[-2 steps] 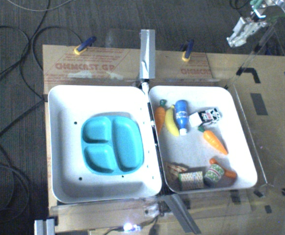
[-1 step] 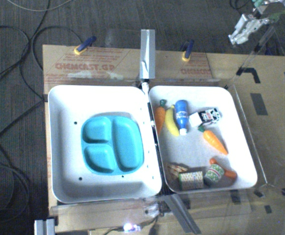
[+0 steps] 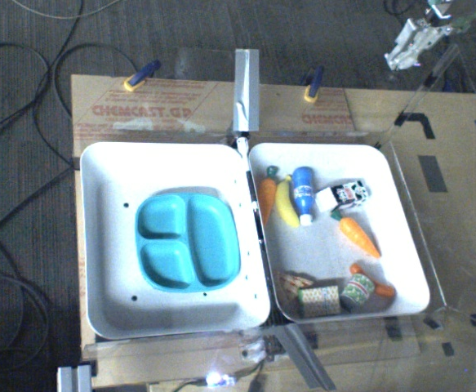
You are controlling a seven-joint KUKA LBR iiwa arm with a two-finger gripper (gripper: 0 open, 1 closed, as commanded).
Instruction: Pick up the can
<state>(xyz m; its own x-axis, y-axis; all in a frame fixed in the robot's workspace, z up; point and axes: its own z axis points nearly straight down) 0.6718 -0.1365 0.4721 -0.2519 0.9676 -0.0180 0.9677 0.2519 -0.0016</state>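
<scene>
My gripper hangs at the top right beyond the bench, well apart from both bins, its finger spread too blurred for me to tell, while the can lies on its side near the right bin's front edge, beside a carrot.

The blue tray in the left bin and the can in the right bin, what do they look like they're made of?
The blue tray looks like moulded plastic: one even turquoise colour, rounded compartments, soft sheen. The can lies on its side at the near edge of the right bin; its printed green wrap suggests a paper or plastic label, but the body underneath, metal or toy plastic, is too small to tell.
</scene>
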